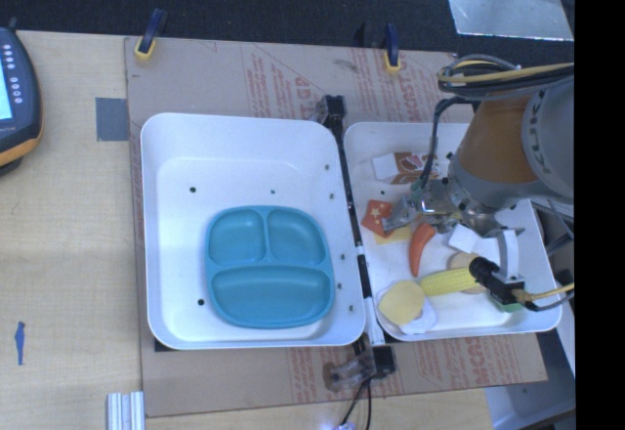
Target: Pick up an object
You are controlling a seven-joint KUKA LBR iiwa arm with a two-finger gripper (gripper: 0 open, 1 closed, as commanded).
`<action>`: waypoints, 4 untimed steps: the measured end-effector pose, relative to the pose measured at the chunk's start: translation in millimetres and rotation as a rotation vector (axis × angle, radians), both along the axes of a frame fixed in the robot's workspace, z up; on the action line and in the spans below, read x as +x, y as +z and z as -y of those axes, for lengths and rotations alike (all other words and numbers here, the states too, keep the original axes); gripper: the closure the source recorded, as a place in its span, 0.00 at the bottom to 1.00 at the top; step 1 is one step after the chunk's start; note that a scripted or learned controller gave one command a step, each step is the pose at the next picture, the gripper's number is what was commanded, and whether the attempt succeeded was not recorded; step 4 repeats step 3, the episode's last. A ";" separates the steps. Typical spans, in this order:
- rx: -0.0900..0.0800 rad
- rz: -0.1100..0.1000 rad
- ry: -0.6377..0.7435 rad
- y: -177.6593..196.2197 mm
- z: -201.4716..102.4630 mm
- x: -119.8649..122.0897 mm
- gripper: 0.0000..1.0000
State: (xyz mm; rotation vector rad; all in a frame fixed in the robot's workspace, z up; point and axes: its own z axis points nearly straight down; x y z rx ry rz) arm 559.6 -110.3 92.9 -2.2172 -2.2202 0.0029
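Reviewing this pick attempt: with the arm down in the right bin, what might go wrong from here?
1. The gripper sits among crowded items: an orange-red carrot-like piece, a red wrapper and a corn cob. It may catch two things or none.
2. It works close to the right bin's inner wall, so a nudge might push the wrapper against it.

Two shallow white bins sat side by side on the desk. The left bin held a blue divided tray. The grey arm, orange-banded above the wrist, reached into the right bin, its gripper low beside an orange carrot, a corn cob and a yellow round piece.
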 end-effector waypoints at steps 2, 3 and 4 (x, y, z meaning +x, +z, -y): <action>0.001 0.010 0.009 104.8 -57.1 8.2 1.00; -0.001 0.003 0.005 128.5 -71.2 -13.1 1.00; -0.001 0.003 0.005 128.5 -71.2 -13.1 1.00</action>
